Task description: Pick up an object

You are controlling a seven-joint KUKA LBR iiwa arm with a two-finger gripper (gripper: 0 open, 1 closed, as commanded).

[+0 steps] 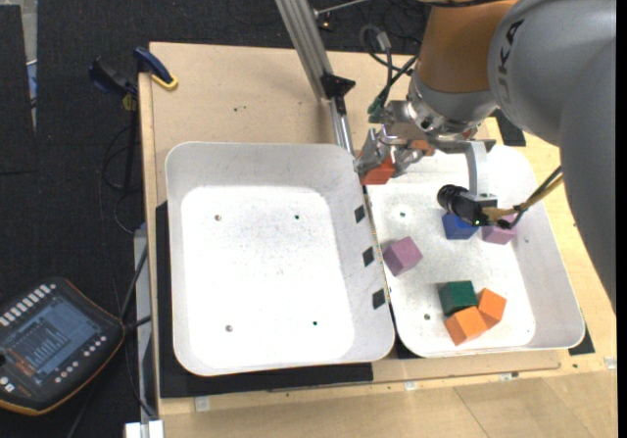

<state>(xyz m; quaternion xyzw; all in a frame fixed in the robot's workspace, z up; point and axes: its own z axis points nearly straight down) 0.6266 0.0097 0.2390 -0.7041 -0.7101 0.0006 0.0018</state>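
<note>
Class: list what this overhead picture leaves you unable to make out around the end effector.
In the camera view:
1. Red block: partly under the end effector; whether it is gripped cannot be told.
2. Blue block: upper part hidden by hardware on the arm.
3. Right bin: its far right corner is covered by the arm.

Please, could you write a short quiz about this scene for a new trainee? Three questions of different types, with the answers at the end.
1. Multiple choice: which bin holds the purple block?
A. the left bin
B. the right bin
C. neither bin
2. True or false: the green block lies in the left bin.
3. Fill in: the block closest to the gripper is ___ in colour.

Key:
1. B
2. False; it lies in the right bin.
3. Red; the red block sits by the gripper at the bin's edge.
</note>
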